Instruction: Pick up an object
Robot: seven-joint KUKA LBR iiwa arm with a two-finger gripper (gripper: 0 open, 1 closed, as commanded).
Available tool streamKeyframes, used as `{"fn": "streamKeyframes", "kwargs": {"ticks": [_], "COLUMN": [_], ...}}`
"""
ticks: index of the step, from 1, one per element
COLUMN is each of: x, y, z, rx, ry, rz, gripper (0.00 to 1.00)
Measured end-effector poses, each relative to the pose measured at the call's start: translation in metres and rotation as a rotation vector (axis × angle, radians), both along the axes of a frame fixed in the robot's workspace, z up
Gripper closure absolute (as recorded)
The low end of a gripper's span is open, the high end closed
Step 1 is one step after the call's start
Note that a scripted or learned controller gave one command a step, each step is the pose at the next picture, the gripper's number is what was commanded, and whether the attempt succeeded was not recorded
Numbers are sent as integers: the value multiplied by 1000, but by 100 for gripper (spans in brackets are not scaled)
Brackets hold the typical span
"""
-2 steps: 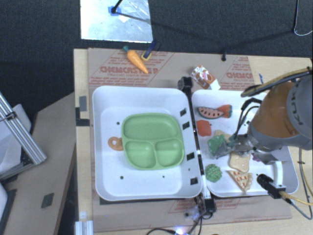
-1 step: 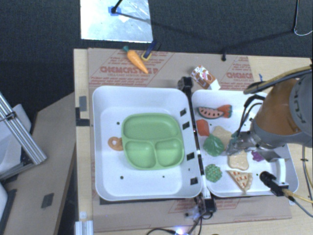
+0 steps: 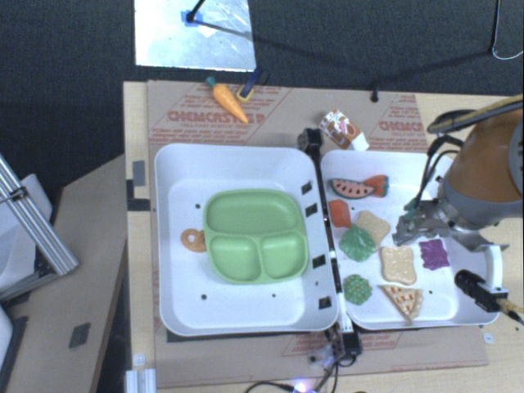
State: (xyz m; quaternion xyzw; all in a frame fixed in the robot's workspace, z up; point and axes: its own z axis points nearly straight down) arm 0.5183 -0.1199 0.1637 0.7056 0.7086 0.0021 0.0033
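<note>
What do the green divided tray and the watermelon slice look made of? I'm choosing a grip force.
Green divided tray: likely moulded plastic, smooth with a soft sheen and rounded compartment edges. Watermelon slice: probably toy plastic or rubber, flat colours, matte; which one is unclear.

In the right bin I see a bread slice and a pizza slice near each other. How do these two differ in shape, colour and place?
The bread slice is roughly square with rounded corners; the pizza slice is a triangle. The bread slice is plain pale tan, while the pizza slice is orange-toned with a darker pattern. The bread slice lies just below the gripper; the pizza slice lies nearer the front wall of the right bin. Both lie flat on the bin floor.
</note>
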Motion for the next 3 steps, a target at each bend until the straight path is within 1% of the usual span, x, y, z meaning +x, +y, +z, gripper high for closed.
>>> {"fn": "streamKeyframes", "kwargs": {"ticks": [1, 2, 3], "x": [1, 2, 47], "y": [-3, -3, 35], "z": [44, 62, 53], "rx": [0, 1, 3], "ry": [1, 3, 4], "rz": [0, 0, 5], "gripper": [100, 100, 100]}}
